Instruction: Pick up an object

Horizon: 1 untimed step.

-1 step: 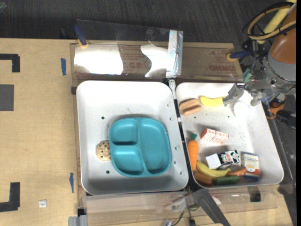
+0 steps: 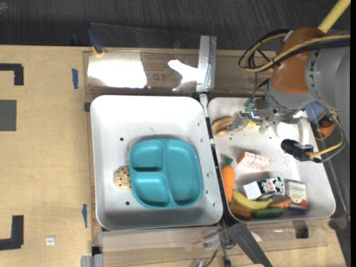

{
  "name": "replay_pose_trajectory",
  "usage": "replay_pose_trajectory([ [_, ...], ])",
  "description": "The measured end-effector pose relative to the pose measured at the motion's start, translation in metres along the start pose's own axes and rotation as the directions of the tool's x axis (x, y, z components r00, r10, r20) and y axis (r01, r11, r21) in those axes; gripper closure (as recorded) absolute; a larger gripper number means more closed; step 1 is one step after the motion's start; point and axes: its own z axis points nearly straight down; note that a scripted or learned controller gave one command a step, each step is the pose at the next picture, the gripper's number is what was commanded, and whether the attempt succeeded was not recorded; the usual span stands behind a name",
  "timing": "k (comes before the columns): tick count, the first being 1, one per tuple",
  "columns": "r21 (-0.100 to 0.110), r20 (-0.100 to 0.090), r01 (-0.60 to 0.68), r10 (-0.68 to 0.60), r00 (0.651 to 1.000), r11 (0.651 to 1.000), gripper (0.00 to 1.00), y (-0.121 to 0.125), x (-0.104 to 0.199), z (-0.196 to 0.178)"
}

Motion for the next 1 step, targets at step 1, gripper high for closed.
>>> replay_pose_trajectory([
  [1, -0.015, -0.001, -0.356, 0.356, 0.934, 0.934, 0.0, -0.0249, -0.0239, -0.1085],
])
